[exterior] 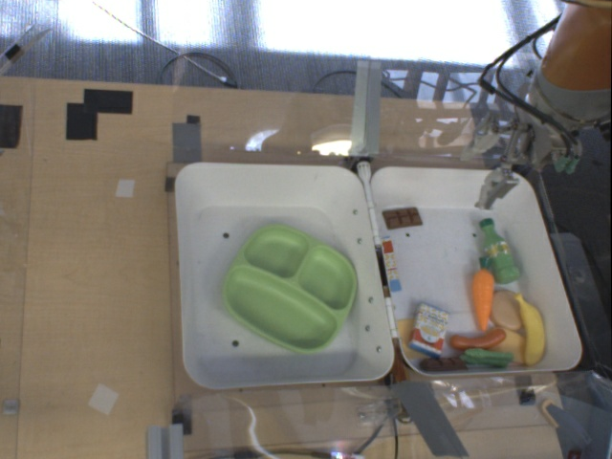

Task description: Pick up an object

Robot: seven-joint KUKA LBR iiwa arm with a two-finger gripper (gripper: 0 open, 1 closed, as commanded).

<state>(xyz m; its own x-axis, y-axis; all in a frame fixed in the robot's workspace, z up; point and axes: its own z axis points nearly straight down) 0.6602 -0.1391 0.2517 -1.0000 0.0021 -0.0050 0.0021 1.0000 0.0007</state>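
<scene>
The gripper [495, 187] hangs over the far edge of the right bin [430, 256], below the grey arm [574, 46] with its orange band. Whether it is open or closed cannot be told; nothing is seen held in it.

Nearest to it, just below in the view, lies a green bottle [497, 252]: white label, darker cap, long axis running from far to near with the cap toward the gripper. Nothing lies between the two.

Just beyond the bottle's base lies an orange carrot [483, 297], long axis also far to near. A yellow banana [532, 329] curves along the right wall. A red sausage [477, 338] and a green pod [490, 358] lie crosswise at the near wall, close packed with a pale item too blurred to name. A small carton [429, 327] stands left of them. A brown chocolate bar [402, 218] lies apart near the divider.

The left bin [201, 208] holds a green divided plate [290, 286], well clear of the gripper.
</scene>
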